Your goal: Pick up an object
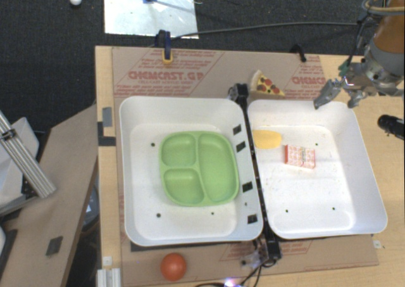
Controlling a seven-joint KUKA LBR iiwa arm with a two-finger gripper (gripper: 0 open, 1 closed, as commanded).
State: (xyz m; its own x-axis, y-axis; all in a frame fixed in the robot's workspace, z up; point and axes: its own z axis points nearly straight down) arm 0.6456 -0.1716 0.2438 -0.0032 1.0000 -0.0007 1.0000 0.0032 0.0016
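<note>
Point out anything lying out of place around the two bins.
Two things lie outside the bins. A toy pizza slice sits on the board just behind them, near where they meet. An orange ball rests on the board in front of the left bin. Nothing looks spilled or broken.

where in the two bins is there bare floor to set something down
Right bin: the front half, below the yellow piece and the pink packet, is bare. Left bin: the green divided tray crowds the middle, leaving narrow strips along the walls. The end effector hangs over the right bin's back rim.
</note>
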